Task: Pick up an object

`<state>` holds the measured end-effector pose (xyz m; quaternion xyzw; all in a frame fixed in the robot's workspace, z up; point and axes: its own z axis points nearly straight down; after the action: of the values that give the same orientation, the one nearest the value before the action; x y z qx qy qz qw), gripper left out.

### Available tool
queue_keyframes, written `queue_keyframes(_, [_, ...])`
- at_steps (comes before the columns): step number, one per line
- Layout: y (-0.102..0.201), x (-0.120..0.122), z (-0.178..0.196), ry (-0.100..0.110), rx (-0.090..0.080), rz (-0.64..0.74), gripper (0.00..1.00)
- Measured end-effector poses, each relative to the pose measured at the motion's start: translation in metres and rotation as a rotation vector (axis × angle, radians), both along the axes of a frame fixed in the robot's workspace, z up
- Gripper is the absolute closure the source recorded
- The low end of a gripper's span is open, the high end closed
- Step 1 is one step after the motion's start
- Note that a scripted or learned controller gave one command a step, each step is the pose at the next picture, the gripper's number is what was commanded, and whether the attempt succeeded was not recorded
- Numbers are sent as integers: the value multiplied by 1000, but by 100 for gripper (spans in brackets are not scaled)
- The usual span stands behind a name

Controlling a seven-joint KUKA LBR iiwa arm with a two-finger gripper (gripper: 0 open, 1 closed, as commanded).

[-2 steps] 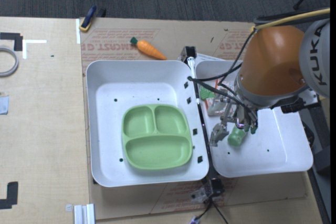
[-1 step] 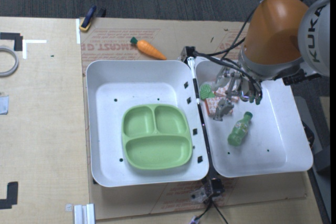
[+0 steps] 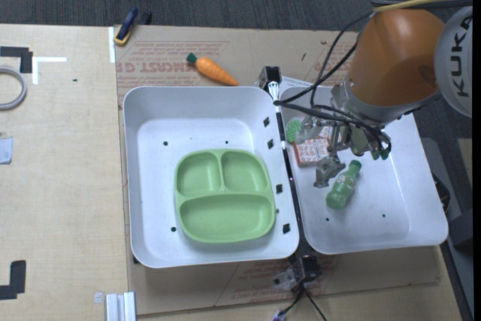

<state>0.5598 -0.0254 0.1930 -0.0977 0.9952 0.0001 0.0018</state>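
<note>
The arm's orange wrist band [image 3: 394, 56] hides much of the right bin's [image 3: 421, 225] back half. Under it the gripper [image 3: 331, 162] hangs among cables, w/ its jaws dark and tangled-looking; can't tell if they're released or clenched. Nothing visibly sits between them.

A green bottle [image 3: 342, 186] lies tilted in the right bin just beside the gripper tip, touching or nearly so, unclear which. A red-and-white packet [image 3: 310, 152] lies just left of the gripper, partly covered by it, and a small green item [image 3: 294, 133] sits near the bin's left wall; too small to identify, poss. a cap.

Left bin [image 3: 146, 184] holds a green divided plate [image 3: 224, 195], centre-right, w/ bare floor along the back and left. The right bin's front half is open floor.

Outside the bins, on the tabletop [image 3: 60, 184], a toy carrot [image 3: 213, 69] lies behind the left bin, well apart from the arm.
</note>
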Motion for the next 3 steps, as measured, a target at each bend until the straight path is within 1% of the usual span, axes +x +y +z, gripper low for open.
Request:
queue_keyframes(1, [-12,-11,0,-1,-1,555,0])
queue_keyframes(2, [-9,-28,0,-1,-2,836,0])
queue_keyframes(3, [-94,-19,-63,1,-1,864,0])
